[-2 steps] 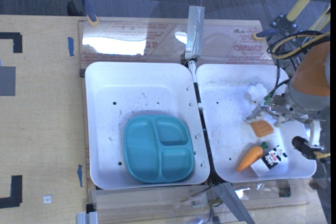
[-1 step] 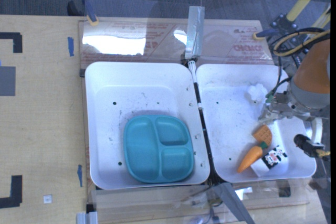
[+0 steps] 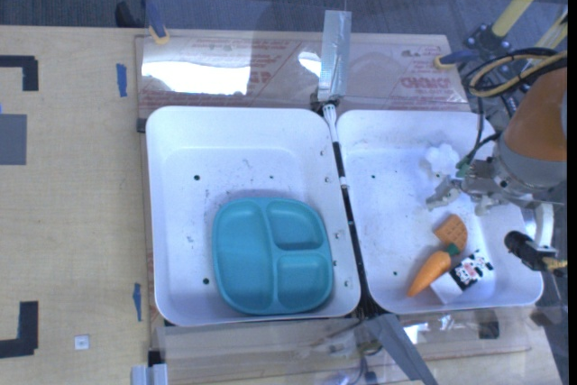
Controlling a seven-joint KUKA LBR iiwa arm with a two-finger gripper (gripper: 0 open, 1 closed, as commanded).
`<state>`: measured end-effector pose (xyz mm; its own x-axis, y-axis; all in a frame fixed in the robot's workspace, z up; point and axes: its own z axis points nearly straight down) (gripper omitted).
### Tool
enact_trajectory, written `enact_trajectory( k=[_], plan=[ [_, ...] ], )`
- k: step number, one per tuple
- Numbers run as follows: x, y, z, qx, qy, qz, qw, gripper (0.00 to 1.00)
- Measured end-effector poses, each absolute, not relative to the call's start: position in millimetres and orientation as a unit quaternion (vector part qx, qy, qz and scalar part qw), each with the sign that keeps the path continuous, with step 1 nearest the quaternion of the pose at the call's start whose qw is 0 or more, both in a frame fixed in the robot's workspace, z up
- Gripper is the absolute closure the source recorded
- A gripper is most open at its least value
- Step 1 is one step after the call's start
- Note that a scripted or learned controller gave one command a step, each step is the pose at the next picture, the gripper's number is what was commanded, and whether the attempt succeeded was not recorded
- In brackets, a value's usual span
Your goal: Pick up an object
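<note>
Camera view from above shows us the hand low in the right bin, near its right wall. Below it, toward the bin's near edge, lies a toy carrot, long axis slanting from lower left to upper right, with an orange block just beside its top and a small black-and-white toy at its right. We cannot tell how far the hand is parted; nothing visibly sits in it. A teal divided plate occupies the left bin.
</note>
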<state>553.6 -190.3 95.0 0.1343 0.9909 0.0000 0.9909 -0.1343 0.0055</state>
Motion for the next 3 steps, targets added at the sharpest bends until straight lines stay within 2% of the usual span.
enact_trajectory(
  k=[1,2,3],
  plan=[
    [518.8,-186,87,0.759,0.651,0.0022,0.002,0.0],
    [519.9,-187,95,0.759,0.651,0.0017,0.003,1.0],
    [510.8,-79,214,0.784,0.62,0.0015,0.0,1.0]
  ],
)
